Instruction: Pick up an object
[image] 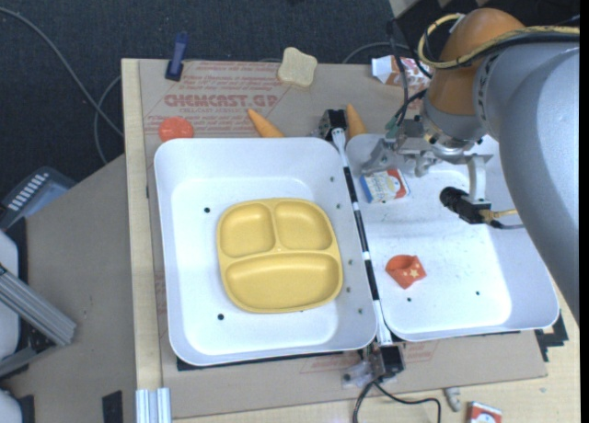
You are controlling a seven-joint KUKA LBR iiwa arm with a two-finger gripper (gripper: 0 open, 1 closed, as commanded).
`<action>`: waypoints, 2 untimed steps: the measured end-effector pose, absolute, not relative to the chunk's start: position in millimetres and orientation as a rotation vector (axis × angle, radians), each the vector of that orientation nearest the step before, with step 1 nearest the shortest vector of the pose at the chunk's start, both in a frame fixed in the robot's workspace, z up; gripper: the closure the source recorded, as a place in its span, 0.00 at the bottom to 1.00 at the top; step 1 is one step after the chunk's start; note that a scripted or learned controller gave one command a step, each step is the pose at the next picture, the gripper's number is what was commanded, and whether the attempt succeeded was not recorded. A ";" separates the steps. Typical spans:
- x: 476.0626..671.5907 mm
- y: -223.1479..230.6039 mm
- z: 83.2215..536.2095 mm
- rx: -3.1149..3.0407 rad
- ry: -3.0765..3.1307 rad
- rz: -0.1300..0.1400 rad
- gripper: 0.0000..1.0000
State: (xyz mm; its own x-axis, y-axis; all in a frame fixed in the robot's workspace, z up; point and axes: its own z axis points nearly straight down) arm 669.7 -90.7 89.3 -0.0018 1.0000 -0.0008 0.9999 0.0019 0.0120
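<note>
In the right bin [479, 306], a small white, blue and red carton [383, 187] lies near the far left corner. A red toy food piece [405, 269] rests nearer the bin's middle. My gripper [401, 154] hangs low over the bin's far left part, right above the carton's far edge. The grey arm with its orange band [469, 53] comes in from the upper right. The left bin [184, 228] holds a yellow divided plate [278, 254].
Beyond the bins, on the board, lie a toy bread slice [297, 66], an orange carrot [264, 123], a red disc [175, 129] and a blue item [176, 55]. A black cable end [460, 202] hangs over the right bin.
</note>
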 end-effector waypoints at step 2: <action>663.3 -117.2 89.6 2.215 2.215 0.008 0.00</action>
